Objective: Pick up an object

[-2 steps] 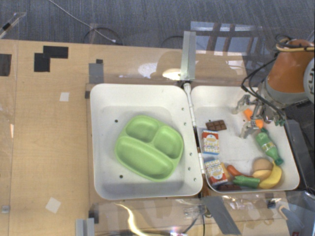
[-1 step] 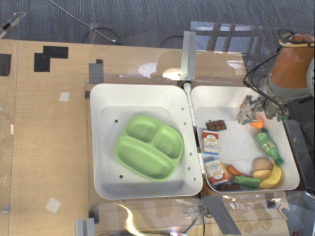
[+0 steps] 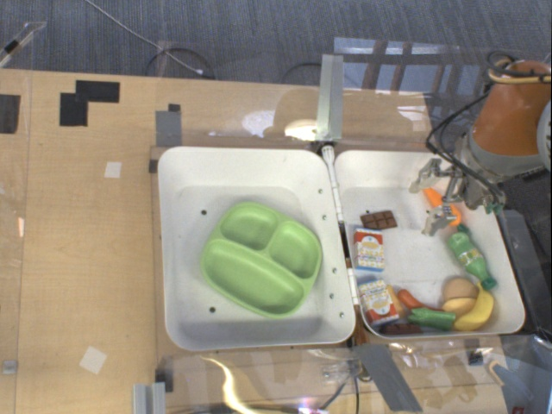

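My gripper hangs over the upper right part of the right bin, with its fingers spread open. A small orange piece shows in the gap between them; whether it touches either finger is unclear. Just right of the gripper a green bottle lies on the bin floor. A brown chocolate bar sits to the gripper's left. Two small printed cartons lie along the bin's left wall. At the near right corner are a banana, a tan round item, a green vegetable and a carrot.
The left bin holds a green divided plate. A metal post stands behind the divider between the bins. The arm's orange band and black cables loom over the right bin's far right corner.
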`<move>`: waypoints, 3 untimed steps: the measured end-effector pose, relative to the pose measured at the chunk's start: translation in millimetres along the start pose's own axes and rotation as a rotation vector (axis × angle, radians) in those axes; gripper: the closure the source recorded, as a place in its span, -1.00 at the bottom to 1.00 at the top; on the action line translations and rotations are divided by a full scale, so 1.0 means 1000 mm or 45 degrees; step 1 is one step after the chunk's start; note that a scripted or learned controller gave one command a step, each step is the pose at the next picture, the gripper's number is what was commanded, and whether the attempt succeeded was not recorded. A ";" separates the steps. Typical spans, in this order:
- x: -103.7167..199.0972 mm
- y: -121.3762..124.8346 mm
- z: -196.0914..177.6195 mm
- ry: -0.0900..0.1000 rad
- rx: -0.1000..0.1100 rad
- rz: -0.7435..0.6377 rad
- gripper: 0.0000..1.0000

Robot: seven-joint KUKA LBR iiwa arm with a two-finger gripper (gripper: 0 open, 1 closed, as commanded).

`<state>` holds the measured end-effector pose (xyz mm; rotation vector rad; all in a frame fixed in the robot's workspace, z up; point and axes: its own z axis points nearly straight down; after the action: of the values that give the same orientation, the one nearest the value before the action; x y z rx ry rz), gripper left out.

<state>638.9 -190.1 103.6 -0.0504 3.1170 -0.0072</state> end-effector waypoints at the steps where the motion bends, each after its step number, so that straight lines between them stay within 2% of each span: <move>1: 0.016 0.006 0.015 0.016 -0.003 -0.017 -1.00; 2: 0.011 0.006 -0.001 -0.003 0.002 -0.022 1.00; 3: 0.143 -0.013 0.009 0.012 0.003 0.564 1.00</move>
<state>496.5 -207.6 91.4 0.6373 3.0606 -0.0026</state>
